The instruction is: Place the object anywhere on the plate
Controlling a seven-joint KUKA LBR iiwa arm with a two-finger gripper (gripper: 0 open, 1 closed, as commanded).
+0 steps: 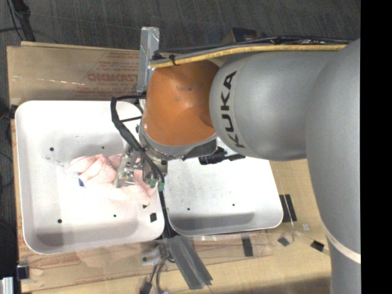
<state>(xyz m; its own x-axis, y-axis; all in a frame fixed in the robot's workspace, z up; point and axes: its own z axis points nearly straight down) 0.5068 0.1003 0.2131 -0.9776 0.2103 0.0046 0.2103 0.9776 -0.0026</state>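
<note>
A pale pink, washed-out plate [98, 166] lies in the left bin [37, 139], towards its right side. A small blue mark [80, 181] shows at the plate's lower left edge. My gripper [128, 171] hangs low over the plate's right part, under the orange wrist band [180, 106]. A small green bit [150, 180] shows just right of the gripper, close to the bin's right wall. The glare and the arm hide whether anything sits in the gripper.
The right bin [245, 195] is largely covered by the grey arm [288, 78], which spans the view's right half. A brown cardboard sheet [73, 69] lies behind the left bin. Black clips and cables [177, 259] sit at the front between the bins.
</note>
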